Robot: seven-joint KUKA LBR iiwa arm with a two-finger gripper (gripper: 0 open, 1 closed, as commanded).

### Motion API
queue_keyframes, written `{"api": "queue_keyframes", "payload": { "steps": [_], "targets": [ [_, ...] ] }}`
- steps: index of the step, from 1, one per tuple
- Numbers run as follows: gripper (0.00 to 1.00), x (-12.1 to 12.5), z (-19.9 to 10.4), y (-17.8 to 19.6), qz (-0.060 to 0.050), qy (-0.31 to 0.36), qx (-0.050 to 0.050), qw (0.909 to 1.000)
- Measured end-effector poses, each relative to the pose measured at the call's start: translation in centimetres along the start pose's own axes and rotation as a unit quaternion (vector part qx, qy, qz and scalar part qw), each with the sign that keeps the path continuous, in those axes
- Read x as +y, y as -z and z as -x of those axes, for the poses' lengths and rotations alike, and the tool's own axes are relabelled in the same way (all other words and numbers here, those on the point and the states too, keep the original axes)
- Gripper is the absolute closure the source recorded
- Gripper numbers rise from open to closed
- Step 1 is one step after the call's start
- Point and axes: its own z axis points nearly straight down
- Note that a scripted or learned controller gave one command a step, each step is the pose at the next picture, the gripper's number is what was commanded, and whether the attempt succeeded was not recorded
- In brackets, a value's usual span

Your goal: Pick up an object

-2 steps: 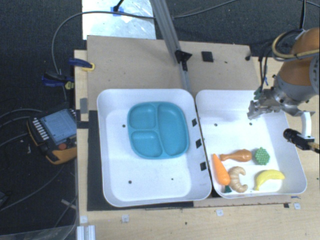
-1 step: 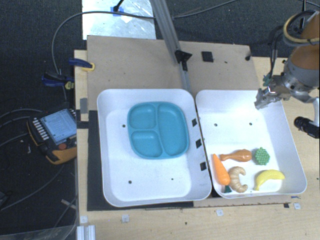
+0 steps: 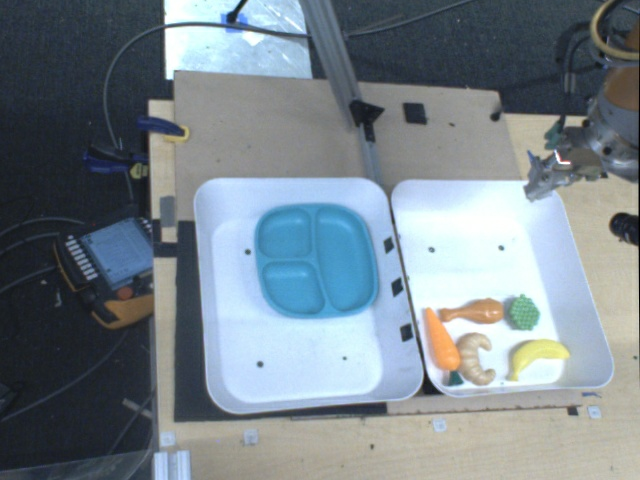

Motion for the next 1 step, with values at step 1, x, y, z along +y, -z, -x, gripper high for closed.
{"api": "queue_keyframes", "payload": {
  "steps": [1],
  "targets": [
    [1.00,-1.84,-4.59,-1.83,-0.004,0.000,0.001,1.0000]
  ]
}}
